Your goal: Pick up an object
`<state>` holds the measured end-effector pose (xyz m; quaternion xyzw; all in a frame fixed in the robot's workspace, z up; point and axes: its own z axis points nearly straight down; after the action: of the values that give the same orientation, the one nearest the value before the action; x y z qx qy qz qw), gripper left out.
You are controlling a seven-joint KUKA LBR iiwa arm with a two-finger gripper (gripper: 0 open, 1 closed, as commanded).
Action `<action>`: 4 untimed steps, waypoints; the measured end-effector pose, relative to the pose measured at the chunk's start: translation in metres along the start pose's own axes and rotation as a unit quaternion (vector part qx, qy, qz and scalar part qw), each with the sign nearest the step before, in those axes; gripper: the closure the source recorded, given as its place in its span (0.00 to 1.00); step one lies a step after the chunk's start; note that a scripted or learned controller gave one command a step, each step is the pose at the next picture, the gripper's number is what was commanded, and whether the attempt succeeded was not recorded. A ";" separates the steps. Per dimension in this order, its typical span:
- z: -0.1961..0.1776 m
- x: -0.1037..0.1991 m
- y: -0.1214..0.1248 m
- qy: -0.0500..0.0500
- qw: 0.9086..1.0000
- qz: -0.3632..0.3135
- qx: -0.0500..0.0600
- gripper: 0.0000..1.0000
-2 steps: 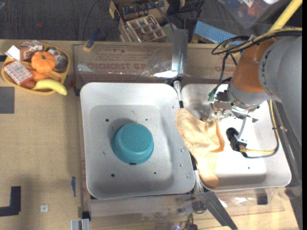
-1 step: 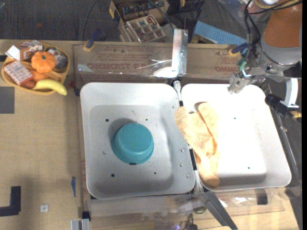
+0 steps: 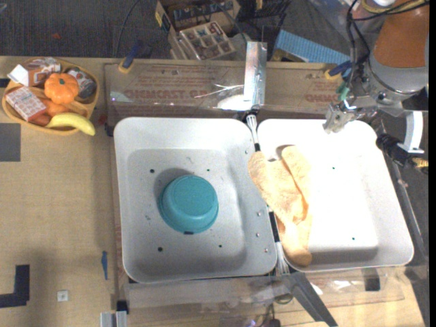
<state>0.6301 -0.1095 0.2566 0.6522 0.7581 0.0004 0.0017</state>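
Round teal plastic bowl [image 3: 189, 204] upturned, left bin [image 3: 136, 142]; crumpled tan cloth [image 3: 286, 199] draping right bin [image 3: 354, 155] wall; tool [image 3: 336, 120] state unclear.

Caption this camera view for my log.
Arm's end effector above right bin's far edge; cloth straddles bins, teal bowl in left bin.

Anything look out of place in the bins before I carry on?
Yes: the yellow cloth in the right bin lies crumpled and draped over the divider into the left bin. The teal bowl sits upside down.
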 end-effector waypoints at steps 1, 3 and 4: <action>0.071 0.054 0.037 0.001 0.996 -0.088 0.001 0.00; 0.070 0.029 0.024 0.000 0.997 -0.076 -0.001 0.00; 0.161 0.002 0.006 0.000 0.996 -0.089 -0.001 0.00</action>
<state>0.6366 -0.1067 0.0957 0.5824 0.8129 0.0011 0.0029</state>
